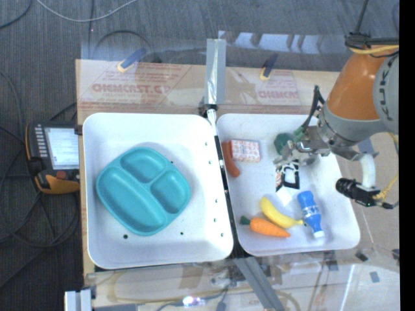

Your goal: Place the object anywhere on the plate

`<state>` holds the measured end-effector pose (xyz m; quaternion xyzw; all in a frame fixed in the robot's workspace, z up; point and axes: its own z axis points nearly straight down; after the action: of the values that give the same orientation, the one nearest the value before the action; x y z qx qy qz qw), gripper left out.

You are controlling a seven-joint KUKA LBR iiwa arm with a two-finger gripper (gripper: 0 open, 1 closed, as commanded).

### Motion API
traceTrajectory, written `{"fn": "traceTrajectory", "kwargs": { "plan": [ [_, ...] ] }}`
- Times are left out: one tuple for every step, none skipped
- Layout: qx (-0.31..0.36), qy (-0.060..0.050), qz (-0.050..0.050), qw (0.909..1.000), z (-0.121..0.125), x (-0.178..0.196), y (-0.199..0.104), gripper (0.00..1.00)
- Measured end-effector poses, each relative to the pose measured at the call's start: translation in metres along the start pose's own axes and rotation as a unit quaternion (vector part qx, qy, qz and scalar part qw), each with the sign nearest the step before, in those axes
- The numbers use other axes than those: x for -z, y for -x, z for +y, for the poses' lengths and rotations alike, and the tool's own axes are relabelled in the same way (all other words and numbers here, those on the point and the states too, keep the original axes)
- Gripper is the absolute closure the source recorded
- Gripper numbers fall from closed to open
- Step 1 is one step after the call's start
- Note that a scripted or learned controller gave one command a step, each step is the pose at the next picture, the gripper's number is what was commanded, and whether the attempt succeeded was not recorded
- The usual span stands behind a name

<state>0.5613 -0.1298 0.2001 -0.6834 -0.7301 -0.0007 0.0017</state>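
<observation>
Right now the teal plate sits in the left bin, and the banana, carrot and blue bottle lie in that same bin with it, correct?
Not quite. The camera view shows the teal plate in the left bin, but the banana, carrot and blue bottle lie in the right bin.

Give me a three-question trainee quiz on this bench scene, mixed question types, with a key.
1. True or false: the plate lies in the right bin.
2. Multiple choice: which item lies right beside the banana? A) the hot dog B) the carrot C) the waffle
3. Fill in: the gripper is above the ____ bin, near the bottle.

Key: 1 false, the plate lies in the left bin. 2 B, the carrot lies just below the banana. 3 right.
</observation>
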Motion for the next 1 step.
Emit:
{"fn": "traceTrajectory", "kwargs": {
  "plan": [
    [0.023,-0.001,-0.001,0.9997,0.0037,-0.0182,-0.0961,1.00]
  ]
}}
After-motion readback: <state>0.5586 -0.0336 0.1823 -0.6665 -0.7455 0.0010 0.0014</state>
